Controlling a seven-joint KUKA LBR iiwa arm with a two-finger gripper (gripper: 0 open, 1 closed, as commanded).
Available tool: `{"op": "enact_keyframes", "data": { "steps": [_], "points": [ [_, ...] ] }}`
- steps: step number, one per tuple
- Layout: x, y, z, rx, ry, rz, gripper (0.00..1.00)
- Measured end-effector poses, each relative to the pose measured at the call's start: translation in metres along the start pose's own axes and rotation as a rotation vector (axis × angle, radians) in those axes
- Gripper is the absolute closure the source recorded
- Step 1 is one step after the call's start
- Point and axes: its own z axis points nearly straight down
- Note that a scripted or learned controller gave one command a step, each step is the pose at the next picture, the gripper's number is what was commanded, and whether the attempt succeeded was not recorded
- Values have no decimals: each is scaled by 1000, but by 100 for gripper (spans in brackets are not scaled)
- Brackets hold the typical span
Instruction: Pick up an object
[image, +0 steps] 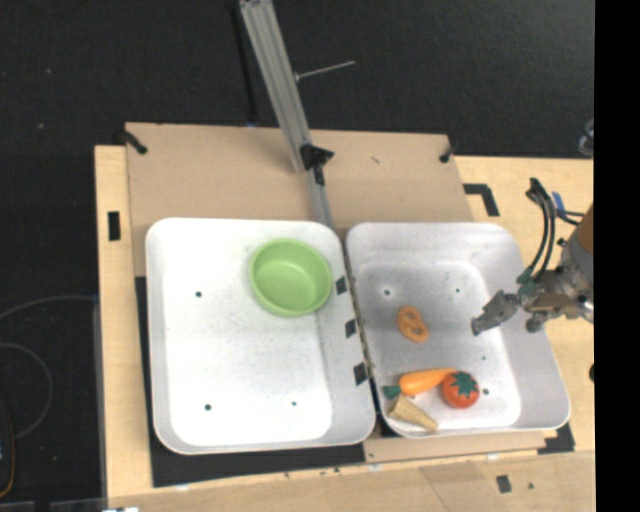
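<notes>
My arm (572, 270) is cut off at the right edge, and my gripper (497, 312) is too small to read.

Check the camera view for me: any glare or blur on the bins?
Camera view: the right bin shows a mottled grey sheen across its floor; the left bin is evenly lit; the gripper looks soft; the bowl and tomato stay readable.

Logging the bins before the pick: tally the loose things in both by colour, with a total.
Green: 1, the bowl in the left bin.
Orange: 2, the carrot and a small round piece in the right bin.
Red: 1, the tomato.
Tan: 1, the wedge.
Total: 5
</notes>
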Motion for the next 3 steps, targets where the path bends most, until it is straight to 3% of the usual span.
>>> {"op": "enact_keyframes", "data": {
  "steps": [2,3],
  "points": [
    [-2,-7,104,2,1,0,0],
    [-3,-4,90,-7,-1,6,100]
  ]
}}
